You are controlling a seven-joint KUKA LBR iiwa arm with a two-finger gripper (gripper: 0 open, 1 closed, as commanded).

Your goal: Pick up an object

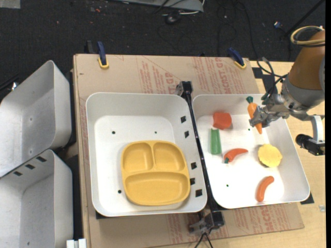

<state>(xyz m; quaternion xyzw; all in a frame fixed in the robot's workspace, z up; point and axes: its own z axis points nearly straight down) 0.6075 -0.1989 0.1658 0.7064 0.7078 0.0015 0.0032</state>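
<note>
Camera view from above the bench: the gripper (257, 119) hangs over the right bin's (295, 187) far edge with a small carrot (254, 115) apparently pinched between its closed fingers — the pick looks made, though how firmly is hard to judge. A tomato (222, 120), cucumber (215, 141), chili (236, 154), lemon half (270, 155) and sausage (264, 188) lie below — a yellow tray (154, 172) fills the left bin (95, 154). Red print on the cardboard (150, 74) is unreadable.

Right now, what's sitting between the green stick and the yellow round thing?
In the camera view, a red chili pepper lies between the green stick and the yellow round piece, in the right bin.
</note>
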